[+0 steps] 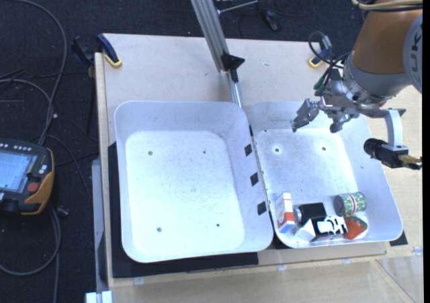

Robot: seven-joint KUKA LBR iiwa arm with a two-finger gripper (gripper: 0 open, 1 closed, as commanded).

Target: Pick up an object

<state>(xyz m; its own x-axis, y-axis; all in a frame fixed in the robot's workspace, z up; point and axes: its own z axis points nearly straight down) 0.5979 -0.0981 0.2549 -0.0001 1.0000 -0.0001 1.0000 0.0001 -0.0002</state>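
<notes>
My gripper hangs over the far end of the right bin, its two fingers spread apart and nothing between them. The objects lie well below it, huddled at the bin's near edge: a white and red carton, a black box, a black and white item, a green can and a small red piece. None of them touches the gripper.
The left bin sits beside the right one. A slanted metal pole runs down to the bins' shared far corner. Clamps hold the bench board at its far corners. A teach pendant lies at the left.
</notes>
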